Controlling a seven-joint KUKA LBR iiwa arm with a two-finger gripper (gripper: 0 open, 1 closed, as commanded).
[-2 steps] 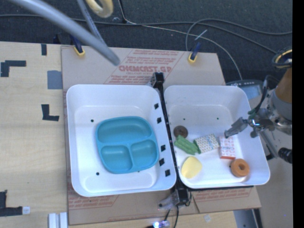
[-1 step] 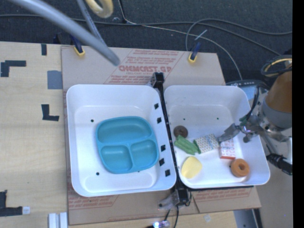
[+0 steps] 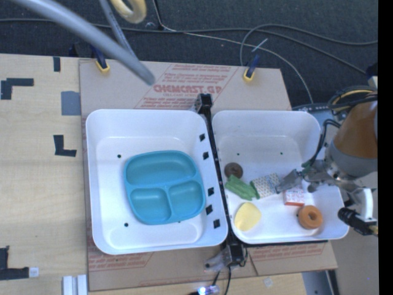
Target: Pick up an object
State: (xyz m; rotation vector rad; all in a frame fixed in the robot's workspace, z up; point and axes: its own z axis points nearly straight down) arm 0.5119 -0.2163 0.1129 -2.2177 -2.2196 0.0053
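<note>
The right bin [image 3: 270,125] holds several small objects. A brown round piece [image 3: 233,169] lies near the divider, with a green leafy piece [image 3: 241,188] just below it. A yellow wedge [image 3: 247,216] rests at the front left of this bin. Beside the green piece lies a speckled white packet [image 3: 265,184]. A small red-and-white card [image 3: 295,196] and an orange ring [image 3: 310,217] sit toward the front right. My gripper [image 3: 287,181] reaches in low from the right, its tip between the packet and the card. Nothing is visibly held in it.
A blue divided plate [image 3: 164,186] fills the middle of the left bin [image 3: 104,140]. A black divider [image 3: 209,165] separates the two bins. The arm's orange band [image 3: 359,131] hangs over the right bin's right wall. Cables run behind the bins.
</note>
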